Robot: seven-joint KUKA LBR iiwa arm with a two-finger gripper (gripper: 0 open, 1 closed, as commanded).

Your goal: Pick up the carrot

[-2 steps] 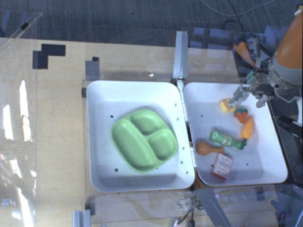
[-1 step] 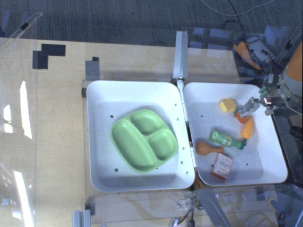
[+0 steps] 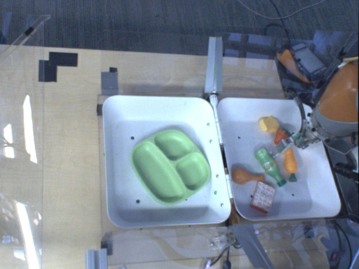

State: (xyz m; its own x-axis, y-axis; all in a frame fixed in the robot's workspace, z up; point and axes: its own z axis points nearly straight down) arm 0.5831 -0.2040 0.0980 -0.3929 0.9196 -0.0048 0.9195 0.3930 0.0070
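Observation:
The carrot [image 3: 290, 161] is a small orange piece with a green tip at its near end. It lies in the right bin [image 3: 320, 198], just right of a green bottle [image 3: 270, 166]. My gripper [image 3: 299, 140] hangs at the carrot's far end, slightly to its right, low over the bin floor. The grey arm with its orange band [image 3: 339, 97] comes in from the right edge. Nothing shows as lifted off the bin floor.
Also in the right bin are a yellow block [image 3: 268, 124], a small red-orange piece [image 3: 280, 135], a brown drumstick-shaped toy [image 3: 247, 176] and a small red and tan box [image 3: 262, 197]. The left bin [image 3: 118, 206] holds a green divided plate [image 3: 170, 165].

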